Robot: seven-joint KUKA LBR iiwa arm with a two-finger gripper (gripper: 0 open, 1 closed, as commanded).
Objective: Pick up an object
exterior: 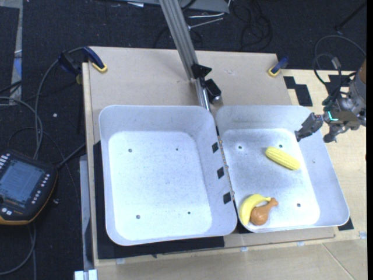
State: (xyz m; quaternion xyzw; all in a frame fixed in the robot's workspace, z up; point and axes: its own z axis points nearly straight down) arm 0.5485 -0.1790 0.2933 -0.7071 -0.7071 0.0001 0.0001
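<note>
The grey robot arm is mostly cut off at the frame's 3 o'clock edge, so just its wrist end and the dark two-finger gripper (318, 129) are visible, hanging over the upper right rim of the right-hand shallow white plastic bin (326, 174). Its two dark fingers stand spread apart, one tip (305, 130) reaching toward 9 o'clock over the bin's rim and the other sitting just outside the rim, with nothing between them. Inside that bin, a yellow toy corn cob (283, 158) lies tilted, near the gripper and off toward its 7 o'clock, not touching it. Farther off in the same direction, near the bin's front edge, a curved yellow toy banana (249, 203) lies against a brown toy chicken drumstick (261, 212); the two touch, and the drumstick overlaps part of the banana, so the banana's full outline is hard to make out. The left-hand shallow white plastic bin (111, 174) sits just beside the right one, sharing the middle edge. At 12 o'clock from the bins, a slanted grey metal rail (182, 37) crosses the pale wooden bench (145, 74). At 9 o'clock, a handheld control pendant (23, 185) lies on the dark floor, partly cut off.
</note>
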